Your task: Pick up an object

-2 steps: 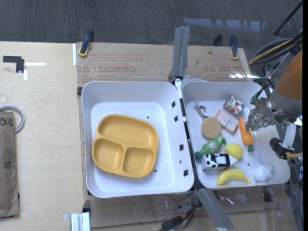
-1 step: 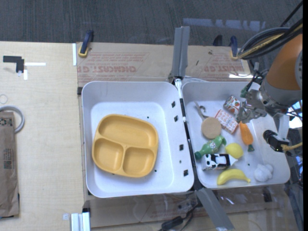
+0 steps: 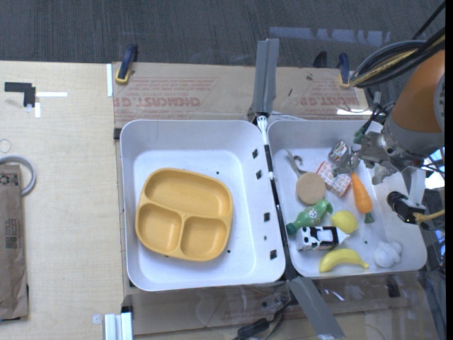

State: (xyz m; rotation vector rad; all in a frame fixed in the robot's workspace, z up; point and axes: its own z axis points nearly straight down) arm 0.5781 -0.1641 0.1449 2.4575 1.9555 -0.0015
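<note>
Grey linkage of the end effector (image 3: 352, 158) is seen over the right bin (image 3: 417, 261), beside the carrot (image 3: 362, 195). Whether it is apart or together cannot be told, being blurred.

Wooden bench (image 3: 64, 183) bears two white bins: left bin (image 3: 131, 211), right bin (image 3: 410, 257), side by side.

One fixed overhead camera looks slantwise down on both bins (image 3: 131, 190).

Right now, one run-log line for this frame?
arm: over right bin | gripper: low at far side, by red-white packet and carrot | grasp: none seen | left bin: yellow tray
</note>
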